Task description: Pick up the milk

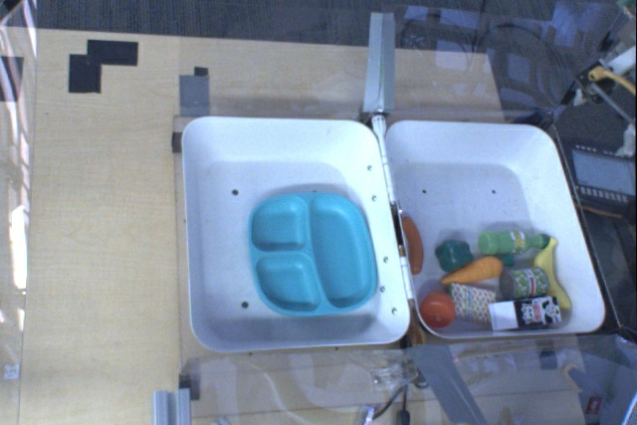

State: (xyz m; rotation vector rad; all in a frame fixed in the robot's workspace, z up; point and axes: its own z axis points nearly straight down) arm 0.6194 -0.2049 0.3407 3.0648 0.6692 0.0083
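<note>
1. Nearest, at the lower right of the frame, the milk (526, 314) lies on its side in the right bin (468, 149), right against the front wall. It looks like a small white carton with black patches.
2. Just to its left lie a patterned packet (472, 300) and a red tomato (436, 310). A dark can (523, 282) sits just behind it and a banana (553, 272) curves past its right end. The milk is hemmed in on three sides.
3. Judging by its look, the carton is a light, stiff toy with smooth and rather slippery faces. It should bear a firm squeeze without harm. The best hold seems to be across its short width at mid-length, coming straight down, since the wall and the can leave little room front and back.
4. Further back lie a carrot (474, 270), a green bottle (511, 241) and a dark green piece (454, 253).
5. Left of centre, a blue divided tray (313, 251) rests in the left bin (269, 144).
6. Both bins sit on the pale counter (100, 244).
7. Whether the claw is released or clenched, I cannot tell.
</note>
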